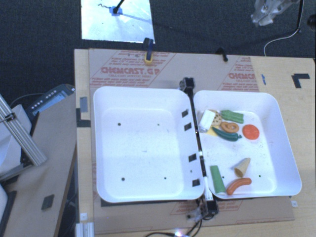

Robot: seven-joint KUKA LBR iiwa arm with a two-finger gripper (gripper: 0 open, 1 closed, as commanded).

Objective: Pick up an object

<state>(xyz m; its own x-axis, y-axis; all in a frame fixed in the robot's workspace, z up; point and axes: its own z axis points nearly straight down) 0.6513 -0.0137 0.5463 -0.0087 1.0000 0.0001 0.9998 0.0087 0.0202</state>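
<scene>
Tool (267, 7) at the top right, above dark floor beyond the table (296, 107), blurred, grip state unclear, touching nothing, toy foods well below it in the right bin (284, 132): red tomato (251, 132), sausage (239, 184), cone (242, 167), green stick (217, 178).

The claw (269, 6) sits at the far right, cut off by the top edge and blurred; finger position cannot be read. In the right bin (281, 132), a yellow piece (216, 131) lies partly hidden under the orange ring (229, 128) and dark green pod (227, 135); its kind is indeterminate.
</scene>
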